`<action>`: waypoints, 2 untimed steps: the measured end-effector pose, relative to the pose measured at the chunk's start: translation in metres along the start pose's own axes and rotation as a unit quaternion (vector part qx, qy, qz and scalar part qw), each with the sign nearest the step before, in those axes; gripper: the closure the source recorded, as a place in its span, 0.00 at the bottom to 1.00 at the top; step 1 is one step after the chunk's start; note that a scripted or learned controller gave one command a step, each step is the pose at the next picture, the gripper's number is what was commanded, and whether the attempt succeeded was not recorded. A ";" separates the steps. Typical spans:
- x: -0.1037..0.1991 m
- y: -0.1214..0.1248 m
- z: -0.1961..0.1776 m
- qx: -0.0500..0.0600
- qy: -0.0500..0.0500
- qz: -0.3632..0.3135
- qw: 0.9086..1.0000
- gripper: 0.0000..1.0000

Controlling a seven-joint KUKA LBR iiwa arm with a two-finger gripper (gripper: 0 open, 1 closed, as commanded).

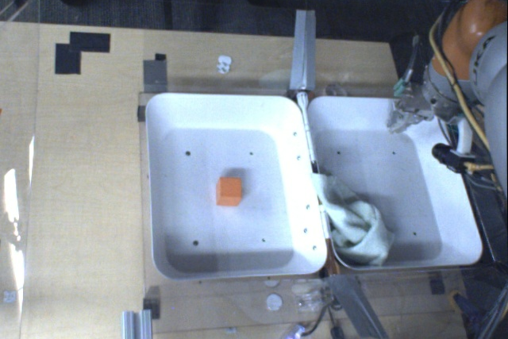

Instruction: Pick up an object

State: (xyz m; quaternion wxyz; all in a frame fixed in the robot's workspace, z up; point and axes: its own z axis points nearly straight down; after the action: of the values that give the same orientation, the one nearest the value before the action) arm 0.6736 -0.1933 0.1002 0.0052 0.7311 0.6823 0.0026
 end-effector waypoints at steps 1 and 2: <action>0.011 -0.003 -0.113 0.003 0.000 0.167 0.986 1.00; 0.001 -0.002 -0.160 0.004 0.000 0.274 0.962 1.00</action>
State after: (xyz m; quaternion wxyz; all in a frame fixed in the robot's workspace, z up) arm 0.6698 -0.1920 0.2604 0.0017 0.8902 0.4555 0.0014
